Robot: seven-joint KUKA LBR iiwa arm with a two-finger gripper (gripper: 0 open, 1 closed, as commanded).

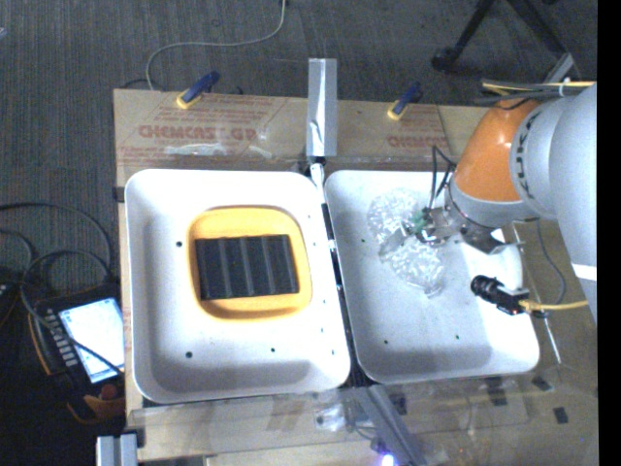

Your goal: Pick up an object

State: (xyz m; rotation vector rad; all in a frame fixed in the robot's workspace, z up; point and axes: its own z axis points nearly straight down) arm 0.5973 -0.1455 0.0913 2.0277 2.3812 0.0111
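Crumpled clear plastic (pixel 408 241), the object to pick, lies in the right bin (pixel 456 352), toward its upper middle; the claw (pixel 434 223) sits low at the plastic's right edge, reaching in from the right; how it is set cannot be told; a yellow tray with a black ribbed insert (pixel 247 263) fills the left bin (pixel 155 338) on the worktop (pixel 194 129).

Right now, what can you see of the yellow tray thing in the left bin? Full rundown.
The yellow tray is a rounded-corner rectangle with a thick yellow-orange rim, plastic by the look of it. Its centre holds a dark inset split by thin vertical ridges into about four slats. It lies flat, long side across the view, roughly centred on the floor of the left bin, apart from the walls. The gripper is over in the right bin, well away from it.
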